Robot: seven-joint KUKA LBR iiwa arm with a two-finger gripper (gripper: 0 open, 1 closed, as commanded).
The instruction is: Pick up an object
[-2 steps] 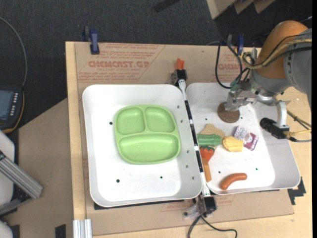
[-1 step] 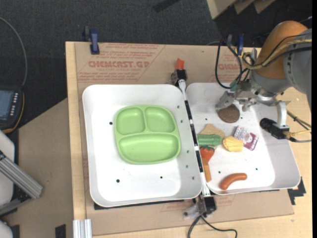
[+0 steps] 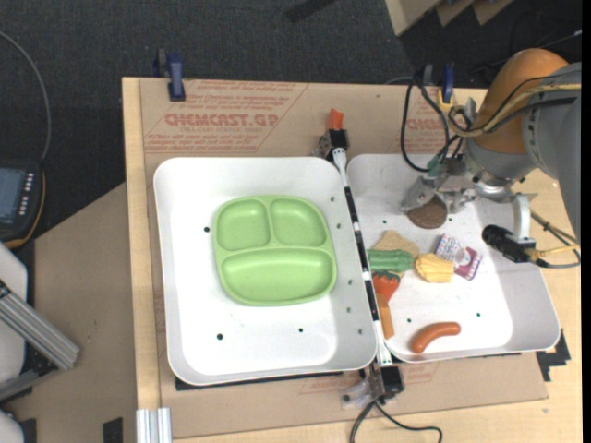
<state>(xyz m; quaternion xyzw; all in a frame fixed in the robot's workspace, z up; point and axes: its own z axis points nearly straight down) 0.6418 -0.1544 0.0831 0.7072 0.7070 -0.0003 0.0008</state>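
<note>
- Nearest the camera in the right bin (image 3: 531,326) lies a sausage (image 3: 434,336), on its own and apart from the rest.
- Behind it a carrot (image 3: 385,295), a green vegetable (image 3: 390,259), a corn piece (image 3: 434,269) and a small packet (image 3: 459,256) crowd together by the divider.
- Farther back the pincer (image 3: 430,201) hangs low over a brown disc (image 3: 427,216); I can't tell how wide it stands or whether it has hold of anything.
- To do this well, I'd say it should drop square over the disc, close firmly, then lift straight, keeping off the bin wall.
- The left bin (image 3: 180,275) holds a green tray (image 3: 273,249).
- Both bins sit on a brown counter (image 3: 138,155), clamped along its far edge, with dark carpet (image 3: 83,26) beyond.
</note>
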